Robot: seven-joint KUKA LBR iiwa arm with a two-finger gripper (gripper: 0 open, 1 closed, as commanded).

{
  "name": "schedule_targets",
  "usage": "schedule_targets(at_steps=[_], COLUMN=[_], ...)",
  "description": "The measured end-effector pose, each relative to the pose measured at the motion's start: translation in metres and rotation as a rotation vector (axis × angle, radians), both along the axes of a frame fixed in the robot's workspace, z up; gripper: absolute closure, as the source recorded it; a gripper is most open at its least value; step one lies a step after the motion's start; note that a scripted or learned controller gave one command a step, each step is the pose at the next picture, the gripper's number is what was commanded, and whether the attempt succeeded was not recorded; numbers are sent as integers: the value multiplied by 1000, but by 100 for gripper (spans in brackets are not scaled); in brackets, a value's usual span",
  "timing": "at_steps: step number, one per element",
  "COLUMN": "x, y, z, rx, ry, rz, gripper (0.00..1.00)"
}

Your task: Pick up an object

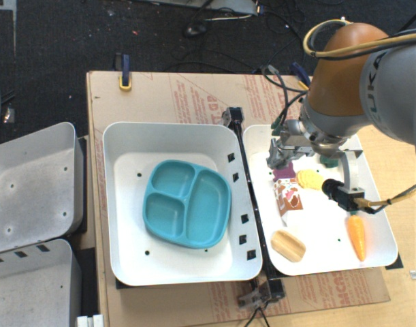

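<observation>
Camera view: left bin (119, 182) holds a teal tray (187, 203); gripper (282, 157), grip unclear, over right bin (381, 251).

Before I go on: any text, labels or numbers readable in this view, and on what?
Grey arm: large letters run along its side, cut off at the frame edge; they look like "KU", not certain.
Cardboard board under the bins: red print, upside down and faint, not readable.
Board's front edge: more red print, too faint to read.
Small packet in the right bin: patterned, no legible text.
</observation>
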State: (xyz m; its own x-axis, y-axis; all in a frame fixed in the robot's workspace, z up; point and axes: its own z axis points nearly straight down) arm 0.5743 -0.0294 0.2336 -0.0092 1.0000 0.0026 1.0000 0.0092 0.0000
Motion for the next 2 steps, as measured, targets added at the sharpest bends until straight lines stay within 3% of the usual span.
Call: schedule_targets(at_steps=[2], x=[-12], y=[107], z=[7], rx=[-1], ry=[1], rz=[-1], gripper=[100])
